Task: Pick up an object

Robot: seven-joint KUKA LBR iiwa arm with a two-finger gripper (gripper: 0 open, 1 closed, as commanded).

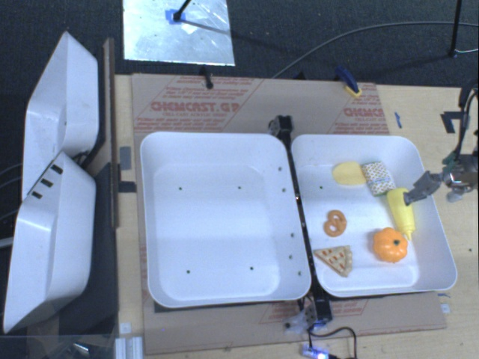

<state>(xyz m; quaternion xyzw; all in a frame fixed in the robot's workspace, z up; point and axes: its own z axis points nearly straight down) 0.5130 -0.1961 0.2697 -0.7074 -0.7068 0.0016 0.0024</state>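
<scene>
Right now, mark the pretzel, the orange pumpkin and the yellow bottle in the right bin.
pretzel [335, 223]: camera view, on the middle of its twisted loop.
orange pumpkin [390, 245]: camera view, on the middle of its round body.
yellow bottle [403, 214]: camera view, on the middle of its long body.

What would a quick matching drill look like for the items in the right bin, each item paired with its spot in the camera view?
Items:
1. orange pumpkin
2. pretzel
3. yellow bottle
4. waffle wedge

Places:
A. beside the gripper, right side of the bin
B. bottom centre, below the pretzel
C. bottom right, below the bottle
D. middle of the bin's left half

Pairs: 1-C, 2-D, 3-A, 4-B
</scene>
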